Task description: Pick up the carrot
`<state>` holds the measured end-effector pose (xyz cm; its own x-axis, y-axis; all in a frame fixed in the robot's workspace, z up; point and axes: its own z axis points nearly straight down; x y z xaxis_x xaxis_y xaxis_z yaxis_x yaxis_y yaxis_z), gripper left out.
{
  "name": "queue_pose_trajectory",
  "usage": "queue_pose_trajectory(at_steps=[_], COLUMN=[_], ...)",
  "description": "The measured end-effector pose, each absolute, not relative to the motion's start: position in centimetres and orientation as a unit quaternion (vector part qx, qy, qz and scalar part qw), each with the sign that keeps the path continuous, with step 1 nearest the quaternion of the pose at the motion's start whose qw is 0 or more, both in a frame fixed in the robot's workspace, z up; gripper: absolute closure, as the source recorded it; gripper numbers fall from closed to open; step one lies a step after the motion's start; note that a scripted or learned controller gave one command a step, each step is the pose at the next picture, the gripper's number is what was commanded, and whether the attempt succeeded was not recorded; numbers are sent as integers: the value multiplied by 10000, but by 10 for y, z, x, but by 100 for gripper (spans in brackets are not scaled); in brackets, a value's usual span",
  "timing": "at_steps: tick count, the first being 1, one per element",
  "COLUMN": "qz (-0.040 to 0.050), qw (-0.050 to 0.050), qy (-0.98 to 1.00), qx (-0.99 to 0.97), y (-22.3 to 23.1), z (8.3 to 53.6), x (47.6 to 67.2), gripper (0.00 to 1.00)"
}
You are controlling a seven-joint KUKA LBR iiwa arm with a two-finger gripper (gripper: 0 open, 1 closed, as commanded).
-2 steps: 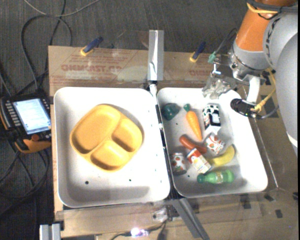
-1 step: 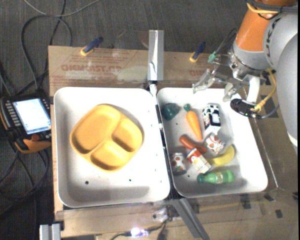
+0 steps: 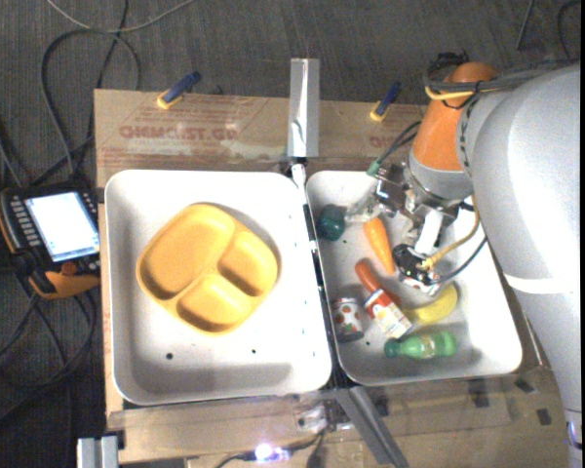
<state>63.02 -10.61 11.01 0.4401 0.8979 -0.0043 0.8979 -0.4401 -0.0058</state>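
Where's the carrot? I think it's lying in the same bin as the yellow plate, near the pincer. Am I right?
Not quite. The camera view shows the carrot near the pincer, but in the right-hand bin, not the left-hand bin with the yellow divided plate.

Grey arm (image 3: 536, 183) reaches in from the view's right — orange-banded wrist (image 3: 439, 149) angled down, jaws pointing left

Two bins (image 3: 127, 359) (image 3: 489, 334), one plate (image 3: 210, 266), one carrot (image 3: 377, 245), one banana (image 3: 437, 306), one bottle (image 3: 421, 345).
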Motion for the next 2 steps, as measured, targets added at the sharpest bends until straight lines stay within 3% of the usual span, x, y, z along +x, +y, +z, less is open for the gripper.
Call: queue_pose_trajectory(at_steps=[1,2], qz=[71,34], qw=[21,3], qy=[-5297,-5693], qx=[-8481,-8221], y=[-106,-36], z=[115,213], x=[630,669], gripper=[100,100])
